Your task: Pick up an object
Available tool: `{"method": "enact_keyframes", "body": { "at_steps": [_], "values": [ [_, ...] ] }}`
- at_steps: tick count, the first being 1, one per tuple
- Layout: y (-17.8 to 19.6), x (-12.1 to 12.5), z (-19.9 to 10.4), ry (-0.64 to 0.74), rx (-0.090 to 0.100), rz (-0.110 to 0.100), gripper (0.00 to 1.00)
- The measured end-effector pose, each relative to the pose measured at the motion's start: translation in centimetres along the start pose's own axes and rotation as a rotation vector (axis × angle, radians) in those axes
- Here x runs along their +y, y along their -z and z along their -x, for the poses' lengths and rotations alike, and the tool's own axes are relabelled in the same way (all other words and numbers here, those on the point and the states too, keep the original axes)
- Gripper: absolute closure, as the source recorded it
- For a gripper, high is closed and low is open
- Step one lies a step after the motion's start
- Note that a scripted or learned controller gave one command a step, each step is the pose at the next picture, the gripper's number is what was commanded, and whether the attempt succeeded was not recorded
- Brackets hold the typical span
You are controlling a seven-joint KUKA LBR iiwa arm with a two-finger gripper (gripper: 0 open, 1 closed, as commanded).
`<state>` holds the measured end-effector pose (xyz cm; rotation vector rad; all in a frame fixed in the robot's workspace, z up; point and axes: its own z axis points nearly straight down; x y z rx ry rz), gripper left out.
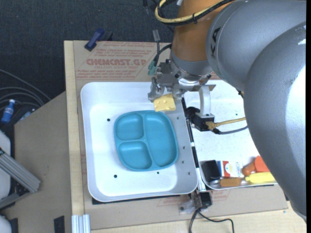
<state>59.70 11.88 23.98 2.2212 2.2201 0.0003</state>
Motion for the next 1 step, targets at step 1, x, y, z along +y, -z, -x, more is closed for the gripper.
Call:
{"method": "enact_keyframes", "body": {
  "at_steps": [1],
  "values": [
    [1.28,3.39,0.53,0.001,0.0,0.0,1.0]
  ]
}}
